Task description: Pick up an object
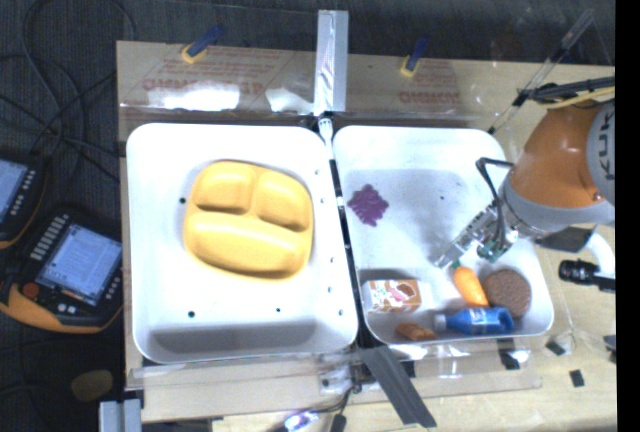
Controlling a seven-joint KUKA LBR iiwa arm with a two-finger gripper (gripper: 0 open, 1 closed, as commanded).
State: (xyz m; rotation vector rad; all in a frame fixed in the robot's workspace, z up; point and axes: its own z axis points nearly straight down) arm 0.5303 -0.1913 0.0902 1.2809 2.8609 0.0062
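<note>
Jaws-wise, could not tell whether spread or pressed together. Hung with gripper [472, 242] low in right bin [400, 145], just above orange carrot [469, 285], which lay near the front wall, just beside brown cookie [507, 290] and blue bottle [475, 322]. Judged carrot light, stiff, smooth, probably slippery; best pinched across its narrow middle, clear of crowding neighbours.

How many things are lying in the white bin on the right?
6: purple piece mid-bin; carrot and brown disc near the gripper; carton, blue bottle and small orange-brown bit along the front. The arm may hide more.
</note>
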